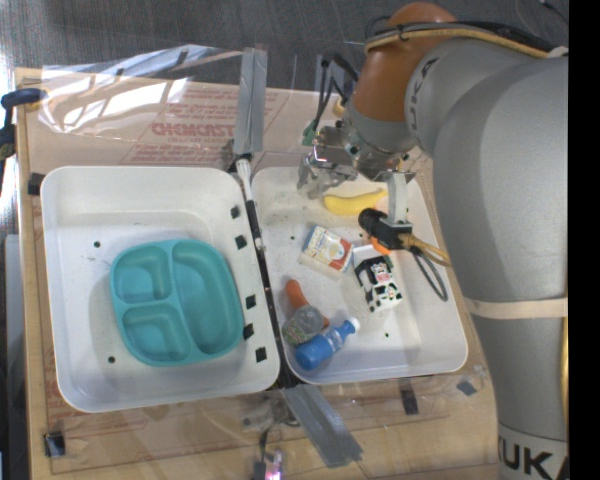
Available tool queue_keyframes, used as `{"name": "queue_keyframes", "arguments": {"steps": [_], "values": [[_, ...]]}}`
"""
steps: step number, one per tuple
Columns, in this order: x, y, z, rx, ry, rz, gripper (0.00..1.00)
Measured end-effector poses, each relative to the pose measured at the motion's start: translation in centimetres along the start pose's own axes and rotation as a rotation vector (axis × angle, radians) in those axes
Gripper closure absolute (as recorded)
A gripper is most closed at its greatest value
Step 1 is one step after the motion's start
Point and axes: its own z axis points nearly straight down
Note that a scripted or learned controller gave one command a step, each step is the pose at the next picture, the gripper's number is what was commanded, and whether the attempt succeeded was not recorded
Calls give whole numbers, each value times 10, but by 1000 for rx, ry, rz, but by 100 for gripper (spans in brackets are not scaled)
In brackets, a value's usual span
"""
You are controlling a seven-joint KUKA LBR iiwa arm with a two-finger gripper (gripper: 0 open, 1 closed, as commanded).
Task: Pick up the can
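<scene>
Two shallow white bins sit side by side on a bench. Nearest the viewer, by the front edge of the right bin (435, 353), lie a small bottle with a blue cap (329, 345) and, touching it, a crushed grey can (303, 323), the object to be picked up. An orange-tipped item (295, 291) leans just behind the can, against the divider between the bins. Toward the middle of that bin lie a small carton (326, 248), a black-and-white patterned box (381, 287) and orange-handled pliers (400, 238). The left bin (70, 208) holds a teal sectioned plate (173, 300). At the right bin's far edge the gripper (325, 163) hovers beside a yellow banana (353, 203); whether it is released or clenched cannot be told. It is well apart from the can.

The likely risk: the can is wedged among the bottle, the orange-tipped item and the divider, so a descent could catch a neighbour instead. The grey arm hides the bin's far right corner.
</scene>
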Motion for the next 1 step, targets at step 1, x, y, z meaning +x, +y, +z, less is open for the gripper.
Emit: {"name": "queue_keyframes", "arguments": {"steps": [1], "values": [[0,0,1,1,0,0,0]]}}
